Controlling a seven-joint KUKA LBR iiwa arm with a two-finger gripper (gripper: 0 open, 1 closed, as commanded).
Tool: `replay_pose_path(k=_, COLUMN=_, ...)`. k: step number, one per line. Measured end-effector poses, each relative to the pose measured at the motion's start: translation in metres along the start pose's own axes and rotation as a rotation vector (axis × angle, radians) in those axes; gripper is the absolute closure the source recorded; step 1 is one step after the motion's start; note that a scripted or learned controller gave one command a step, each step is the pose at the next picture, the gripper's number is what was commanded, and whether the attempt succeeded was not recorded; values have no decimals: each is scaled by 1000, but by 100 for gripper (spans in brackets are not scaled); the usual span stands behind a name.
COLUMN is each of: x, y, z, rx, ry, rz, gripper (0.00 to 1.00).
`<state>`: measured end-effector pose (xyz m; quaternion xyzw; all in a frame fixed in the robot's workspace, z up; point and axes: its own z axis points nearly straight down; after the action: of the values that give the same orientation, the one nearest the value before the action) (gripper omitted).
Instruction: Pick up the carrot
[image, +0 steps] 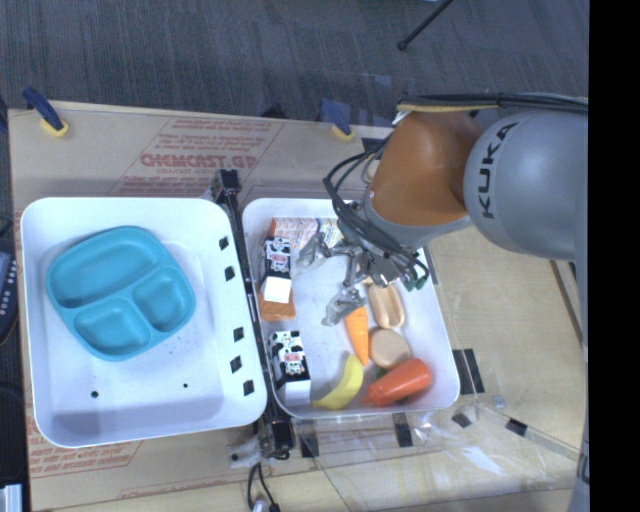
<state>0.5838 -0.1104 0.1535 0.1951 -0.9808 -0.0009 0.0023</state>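
Observation:
The carrot (357, 334) is a small orange cone lying in the right bin (440, 335), pointing toward the front, between a banana and a hot dog. My gripper (345, 300) hangs low over the bin's middle, right at the carrot's upper end and slightly to its left. The carrot rests on the bin floor. The grey arm with its orange band (420, 170) covers the bin's back right part.
Around the carrot lie a hot dog in a bun (386, 305), a tan round piece (388, 348), a red-orange vegetable (402, 380) and a banana (342, 385). Milk cartons (289, 359) and an orange block (277, 292) line the left wall. The left bin holds a blue divided plate (118, 290).

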Motion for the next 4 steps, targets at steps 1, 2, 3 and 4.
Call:
replay_pose_path(k=1, x=46, y=-19, z=63, rx=1, ry=-2, rz=78, gripper=0)
replay_pose_path(k=2, x=43, y=-18, z=51, rx=2, ry=-7, rz=71, gripper=100)
replay_pose_path(k=3, x=42, y=-18, z=51, rx=2, ry=-7, rz=70, gripper=0)
replay_pose_path(k=4, x=40, y=-17, z=41, rx=4, ry=-11, rz=64, gripper=100)
